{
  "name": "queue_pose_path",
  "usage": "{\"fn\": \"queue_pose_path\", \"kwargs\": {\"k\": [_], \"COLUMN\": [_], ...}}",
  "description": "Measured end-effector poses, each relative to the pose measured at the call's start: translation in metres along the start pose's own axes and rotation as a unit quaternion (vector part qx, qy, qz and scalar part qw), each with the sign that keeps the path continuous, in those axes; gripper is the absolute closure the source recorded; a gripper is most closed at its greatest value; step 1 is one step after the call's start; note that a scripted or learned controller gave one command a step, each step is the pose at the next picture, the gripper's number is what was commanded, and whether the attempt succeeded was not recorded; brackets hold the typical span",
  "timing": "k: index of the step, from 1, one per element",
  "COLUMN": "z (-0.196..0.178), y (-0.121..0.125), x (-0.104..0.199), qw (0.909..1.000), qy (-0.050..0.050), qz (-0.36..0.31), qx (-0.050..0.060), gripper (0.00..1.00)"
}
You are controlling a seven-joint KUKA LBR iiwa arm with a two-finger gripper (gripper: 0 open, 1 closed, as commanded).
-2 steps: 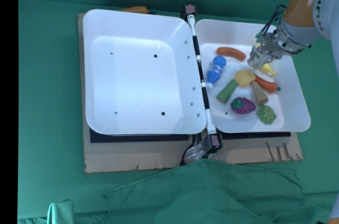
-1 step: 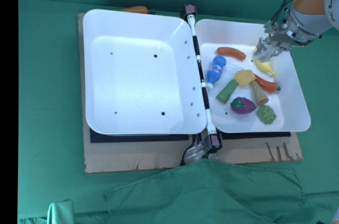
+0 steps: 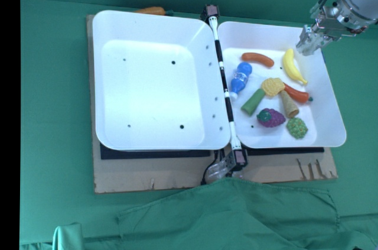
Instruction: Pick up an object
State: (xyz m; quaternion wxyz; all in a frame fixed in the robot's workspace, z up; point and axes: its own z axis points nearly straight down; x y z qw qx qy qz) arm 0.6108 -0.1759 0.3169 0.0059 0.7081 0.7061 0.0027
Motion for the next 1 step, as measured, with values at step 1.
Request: {"fn": "queue_pose_path", "kwargs": {"k": [1], "z": [-0.0596], "y": [0.0048], "x": [-0.0109], "qw": [1.0], "qy": [0.0], "qz": [0.0], "qx": [0.0], "gripper": [1.0]}}
